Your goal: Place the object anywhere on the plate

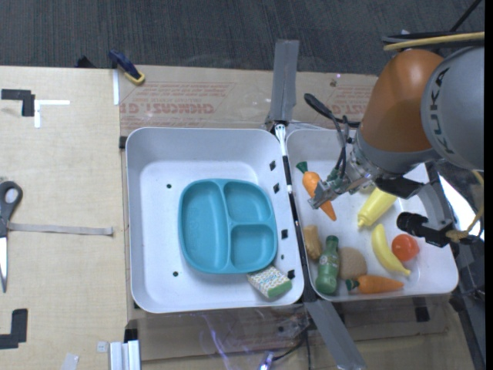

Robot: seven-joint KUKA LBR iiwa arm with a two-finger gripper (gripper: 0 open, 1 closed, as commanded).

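Two white bins side by side, the gripper (323, 195) at a carrot (317, 191) in the right one.

The left bin (146, 230) holds a teal divided plate (228, 226) lying flat, with a green-and-yellow sponge (270, 282) beside its lower right corner, just off it. In the right bin (443, 280) the gripper's fingers close around the carrot near the dividing wall, well apart from the plate. Around it lie a yellow bottle (375, 207), a banana (385, 250), a tomato (405, 247), a green bottle (328, 265), a brown potato-like lump (353, 262), a second carrot (375, 284) and a small tan piece (312, 242). Scissors (7, 222) rest on the surface at far left.
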